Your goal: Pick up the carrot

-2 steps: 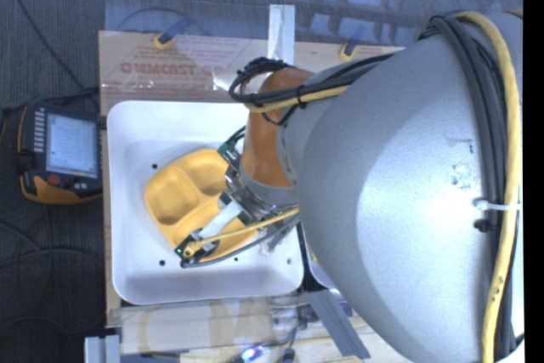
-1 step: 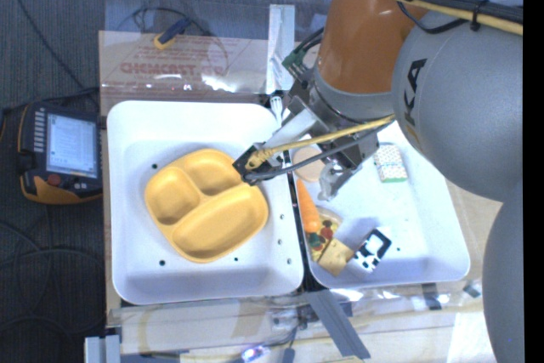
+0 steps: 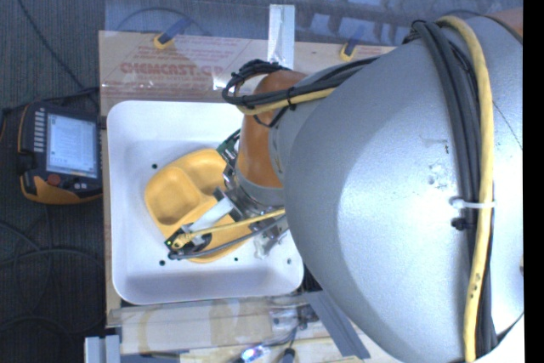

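Observation:
My gripper (image 3: 255, 227) hangs low over the right half of the left white bin (image 3: 136, 268), below the orange wrist band (image 3: 257, 150). It is right against a yellow moulded dish (image 3: 180, 188) with two hollows that lies in the middle of the bin. A small dark green bit (image 3: 228, 145) peeks out beside the wrist, at the dish's upper right edge. The arm's grey body hides whatever lies under and to the right of the gripper.
The bulky grey arm (image 3: 399, 200) covers the whole right side of the view. A control pendant (image 3: 59, 150) lies on the floor to the left of the bench. A brown board (image 3: 161, 68) runs behind the bin.

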`<state>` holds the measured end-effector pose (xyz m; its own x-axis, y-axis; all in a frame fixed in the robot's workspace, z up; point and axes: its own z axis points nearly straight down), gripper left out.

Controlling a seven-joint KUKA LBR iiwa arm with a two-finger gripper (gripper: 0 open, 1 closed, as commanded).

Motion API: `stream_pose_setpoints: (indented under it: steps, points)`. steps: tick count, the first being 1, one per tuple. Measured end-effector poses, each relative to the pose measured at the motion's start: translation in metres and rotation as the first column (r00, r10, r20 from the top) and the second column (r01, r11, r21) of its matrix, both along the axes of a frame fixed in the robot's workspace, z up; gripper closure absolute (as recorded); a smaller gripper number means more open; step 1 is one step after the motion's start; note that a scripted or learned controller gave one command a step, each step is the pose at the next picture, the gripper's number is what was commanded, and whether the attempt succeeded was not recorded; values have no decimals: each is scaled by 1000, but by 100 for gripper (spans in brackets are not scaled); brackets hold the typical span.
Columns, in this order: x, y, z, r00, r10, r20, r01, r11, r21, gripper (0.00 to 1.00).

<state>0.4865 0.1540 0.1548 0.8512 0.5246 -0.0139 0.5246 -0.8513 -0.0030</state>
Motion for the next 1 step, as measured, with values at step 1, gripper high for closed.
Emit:
stream_pose_setpoints:
  steps: [1]
  points:
    - [-1,0,4,1000,4,-11,-4,1000,-4,100]
